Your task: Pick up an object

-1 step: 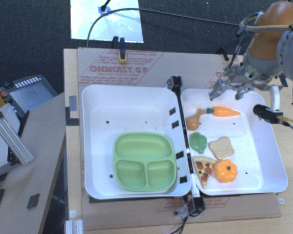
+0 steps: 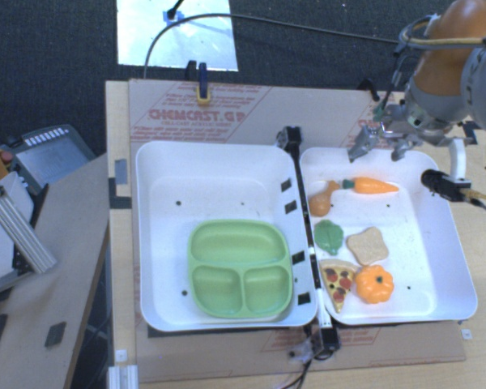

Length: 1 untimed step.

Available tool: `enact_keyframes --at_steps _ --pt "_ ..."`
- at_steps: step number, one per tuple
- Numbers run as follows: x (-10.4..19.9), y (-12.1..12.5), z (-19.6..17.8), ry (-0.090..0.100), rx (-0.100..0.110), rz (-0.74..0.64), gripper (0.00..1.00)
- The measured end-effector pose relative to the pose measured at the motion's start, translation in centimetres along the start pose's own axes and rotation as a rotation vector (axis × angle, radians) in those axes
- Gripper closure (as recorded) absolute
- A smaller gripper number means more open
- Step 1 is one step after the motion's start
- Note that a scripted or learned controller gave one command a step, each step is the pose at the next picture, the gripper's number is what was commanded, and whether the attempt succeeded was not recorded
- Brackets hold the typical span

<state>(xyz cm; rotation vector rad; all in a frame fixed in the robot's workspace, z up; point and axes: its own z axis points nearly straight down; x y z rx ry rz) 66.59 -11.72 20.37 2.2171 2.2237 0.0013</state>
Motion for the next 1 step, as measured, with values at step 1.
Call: enact_keyframes --at_steps 1 --pt "-0.04 -0.22 6.24 0.0 0.004 0.001 0.0"
